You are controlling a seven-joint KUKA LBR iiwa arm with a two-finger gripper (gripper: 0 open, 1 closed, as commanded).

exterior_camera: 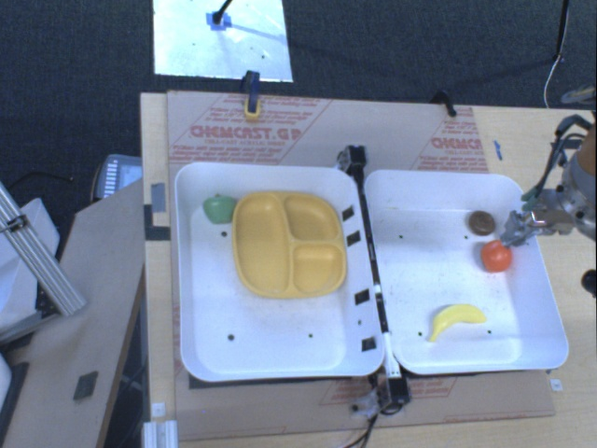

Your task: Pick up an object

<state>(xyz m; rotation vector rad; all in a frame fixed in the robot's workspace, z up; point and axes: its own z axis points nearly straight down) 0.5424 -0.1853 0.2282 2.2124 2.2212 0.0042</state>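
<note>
The gripper (pixel 516 229) hovers at the right bin's (pixel 466 357) far edge, just above the tomato (pixel 496 257); whether its jaws are open cannot be told.

1. I see the bench (pixel 308 129) topped with a clear sheet printed "CHEMCAST GP" in red, across the upper middle of the frame.
2. A yellow clamp (pixel 252 96) grips its far edge, upper centre; a dark clip (pixel 446 105) sits further right.
3. A shiny square plate (pixel 222 26) lies on dark carpet at top left, with a blue marker (pixel 219 21) on it.
4. An aluminium rail (pixel 33 255) slants along the left edge.
5. A black divider strip (pixel 368 259) runs between the two bins.
</note>
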